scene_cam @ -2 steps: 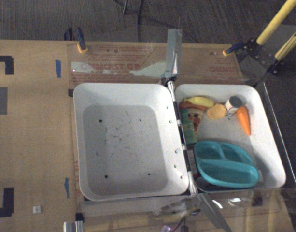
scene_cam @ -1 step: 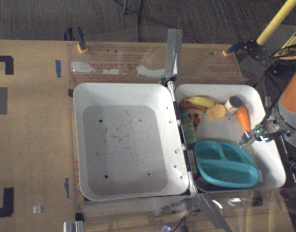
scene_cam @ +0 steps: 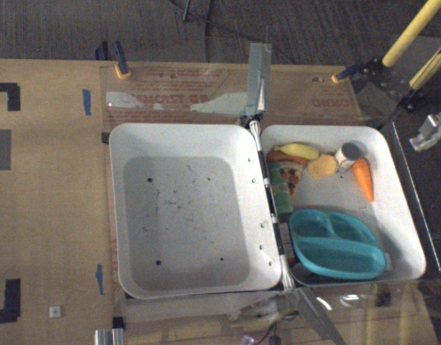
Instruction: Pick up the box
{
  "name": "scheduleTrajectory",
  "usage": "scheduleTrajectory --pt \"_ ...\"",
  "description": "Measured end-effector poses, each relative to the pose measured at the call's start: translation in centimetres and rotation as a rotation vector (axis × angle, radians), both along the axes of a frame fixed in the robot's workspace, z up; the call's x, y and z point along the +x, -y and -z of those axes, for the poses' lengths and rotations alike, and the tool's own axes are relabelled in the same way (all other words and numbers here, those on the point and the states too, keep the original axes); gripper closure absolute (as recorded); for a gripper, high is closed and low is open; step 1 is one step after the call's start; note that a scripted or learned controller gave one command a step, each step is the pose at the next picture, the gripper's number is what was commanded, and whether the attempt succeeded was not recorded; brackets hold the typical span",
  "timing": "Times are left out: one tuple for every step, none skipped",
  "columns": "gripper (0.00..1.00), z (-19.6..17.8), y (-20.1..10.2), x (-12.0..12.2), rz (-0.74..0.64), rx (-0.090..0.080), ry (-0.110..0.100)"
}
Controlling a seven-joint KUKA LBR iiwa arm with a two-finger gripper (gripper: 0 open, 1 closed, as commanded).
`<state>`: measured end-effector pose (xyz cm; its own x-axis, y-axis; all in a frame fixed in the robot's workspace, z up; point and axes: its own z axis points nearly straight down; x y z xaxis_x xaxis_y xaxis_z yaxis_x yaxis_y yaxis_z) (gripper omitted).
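Task's thing: the small green printed cardboard box (scene_cam: pixel 282 186) lies in the right white plastic bin (scene_cam: pixel 411 214), tight along its left wall.
Neighbours on the far side: a red oblong piece (scene_cam: pixel 286 157) touches the box's far end, and a yellow banana-shaped toy (scene_cam: pixel 299 150) is just behind it.
Neighbour on the near side: the teal divided plastic plate (scene_cam: pixel 335 243) is just beside the box's near end.
Others: a round tan ball (scene_cam: pixel 321 167), a small grey cup (scene_cam: pixel 349 152) and an orange carrot (scene_cam: pixel 362 179) are a little to the right.
Left white bin (scene_cam: pixel 123 192): bare floor with dark specks.
Gripper: apart or together, I cannot tell.
Step in hand: I think the approach is not yet begun; the box is untouched.
Next move: probably a descent over the box, with the wall and plate leaving little room.
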<state>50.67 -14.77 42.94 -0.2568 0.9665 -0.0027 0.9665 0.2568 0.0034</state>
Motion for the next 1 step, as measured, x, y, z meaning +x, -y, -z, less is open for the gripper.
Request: scheduleTrajectory --pt "1.00 11.64 -10.68 -0.41 -0.037 0.001 -0.003"
